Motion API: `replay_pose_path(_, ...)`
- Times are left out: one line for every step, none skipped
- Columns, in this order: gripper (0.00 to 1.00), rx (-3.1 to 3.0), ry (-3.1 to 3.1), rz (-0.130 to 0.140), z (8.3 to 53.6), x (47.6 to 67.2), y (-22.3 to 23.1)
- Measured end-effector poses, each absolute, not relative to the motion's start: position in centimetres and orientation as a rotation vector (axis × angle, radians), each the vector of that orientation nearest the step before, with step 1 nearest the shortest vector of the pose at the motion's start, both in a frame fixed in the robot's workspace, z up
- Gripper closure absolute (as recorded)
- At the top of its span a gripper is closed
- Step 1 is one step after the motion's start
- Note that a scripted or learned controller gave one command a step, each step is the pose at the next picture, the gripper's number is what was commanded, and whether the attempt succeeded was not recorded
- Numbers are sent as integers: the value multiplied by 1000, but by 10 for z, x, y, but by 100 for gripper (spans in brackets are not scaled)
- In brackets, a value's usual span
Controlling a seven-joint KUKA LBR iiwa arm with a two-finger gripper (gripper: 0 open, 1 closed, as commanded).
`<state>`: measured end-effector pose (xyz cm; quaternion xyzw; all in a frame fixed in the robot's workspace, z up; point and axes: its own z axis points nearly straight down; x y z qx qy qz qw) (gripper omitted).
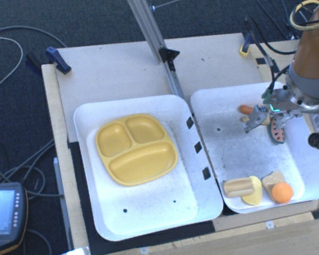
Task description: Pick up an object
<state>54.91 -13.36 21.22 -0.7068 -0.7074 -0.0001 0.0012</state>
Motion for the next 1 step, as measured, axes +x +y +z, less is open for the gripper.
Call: replay_pose_path(0,-2217,-2217,4,170,549,-135)
